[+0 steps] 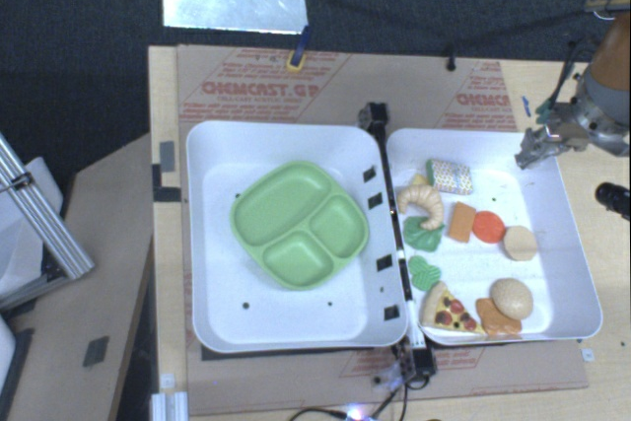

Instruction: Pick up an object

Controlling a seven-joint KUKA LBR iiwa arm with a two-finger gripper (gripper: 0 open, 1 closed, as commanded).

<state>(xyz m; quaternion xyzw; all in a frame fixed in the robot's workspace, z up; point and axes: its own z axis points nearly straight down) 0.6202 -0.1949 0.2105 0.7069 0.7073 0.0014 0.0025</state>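
Two shallow white bins sit side by side on the desk (pixel 118 242), over a sheet of printed cardboard (pixel 256 84).

Left bin (pixel 207 163): one green divided tray (pixel 299 225), three compartments, lying flat near the middle.

Right bin (pixel 577 291), with places given relative to the orange block (pixel 460 221) near its centre:
- croissant (pixel 421 201), just left of the block, by the wall shared with the left bin.
- patterned packet (pixel 451 176), beyond the block toward the far wall.
- red round piece (pixel 488 227), touching or just beside the block on its right.
- pale round piece (pixel 520 243), further right, beside the red one.
- green leafy piece (pixel 425 236), left and slightly nearer than the block.
- second green piece (pixel 425 271), nearer again, by the shared wall.
- pizza slice (pixel 447 308), near-left corner.
- bread roll (pixel 512 298), near side, right of the pizza slice.
- orange-brown piece (pixel 498 319), just under the roll, at the near wall.

Gripper (pixel 533 151): above the far right corner of the right bin, well apart from the block, with nothing seen in it. Whether the jaws are open or closed cannot be told.
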